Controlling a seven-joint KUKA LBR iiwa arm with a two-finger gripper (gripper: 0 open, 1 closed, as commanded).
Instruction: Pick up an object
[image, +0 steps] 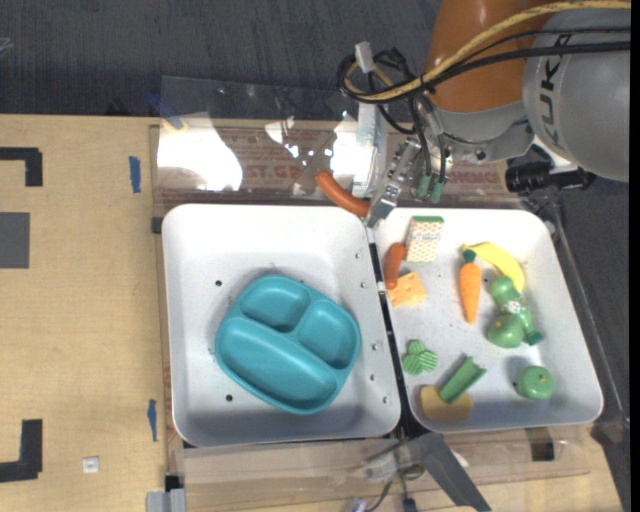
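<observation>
My gripper hangs above the back rims where the two bins meet. An orange-red sausage-shaped piece sticks out to the left from between its fingertips, lifted over the bench behind the left bin. The fingers are shut on it. In the right bin lie a red sausage, a checkered block, an orange cheese wedge, a carrot and a banana.
A teal divided plate fills the middle of the left bin. The right bin's front half holds a green pear, a green apple, a small leafy green, a cucumber piece and a tan disc.
</observation>
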